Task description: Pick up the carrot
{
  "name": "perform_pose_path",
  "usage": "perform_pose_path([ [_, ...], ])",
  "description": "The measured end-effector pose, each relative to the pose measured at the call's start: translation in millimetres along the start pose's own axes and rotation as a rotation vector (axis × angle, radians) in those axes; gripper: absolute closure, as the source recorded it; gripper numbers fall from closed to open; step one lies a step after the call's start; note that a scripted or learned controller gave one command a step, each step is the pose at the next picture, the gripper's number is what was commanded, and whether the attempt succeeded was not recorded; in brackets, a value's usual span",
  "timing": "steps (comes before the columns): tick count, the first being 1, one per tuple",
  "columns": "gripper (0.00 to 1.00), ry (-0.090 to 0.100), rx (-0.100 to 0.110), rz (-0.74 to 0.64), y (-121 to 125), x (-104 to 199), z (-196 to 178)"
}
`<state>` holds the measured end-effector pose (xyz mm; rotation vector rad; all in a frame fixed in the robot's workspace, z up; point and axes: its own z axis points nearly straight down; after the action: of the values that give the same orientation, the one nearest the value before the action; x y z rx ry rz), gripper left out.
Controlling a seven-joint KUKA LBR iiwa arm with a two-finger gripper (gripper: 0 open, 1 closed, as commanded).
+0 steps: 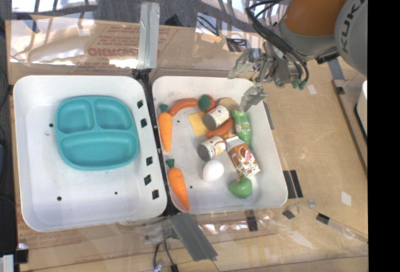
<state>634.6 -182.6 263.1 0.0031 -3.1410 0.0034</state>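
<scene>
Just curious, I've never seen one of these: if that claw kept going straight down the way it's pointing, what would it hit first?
Probably the green vegetable or the can beside it, at the right bin's far corner. The gripper hangs just above them; depth is hard to judge.

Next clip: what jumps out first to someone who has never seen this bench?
The teal divided plate lies alone in the left bin. The right bin is crowded with toy food, two carrots along its left wall. The gripper hangs over that bin's upper right corner, apart from both carrots.
</scene>
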Motion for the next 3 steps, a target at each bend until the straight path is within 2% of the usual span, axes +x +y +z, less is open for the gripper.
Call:
perform_pose_path([
  [1,0.0,0.004,-0.004,0.145,55.4,22.7,88.2],
  [2,0.0,-0.01,0.012,-0.392,78.3,14.6,164.9],
  [3,1.0,-0.014,0.008,-0.399,82.7,12.9,153.6],
])
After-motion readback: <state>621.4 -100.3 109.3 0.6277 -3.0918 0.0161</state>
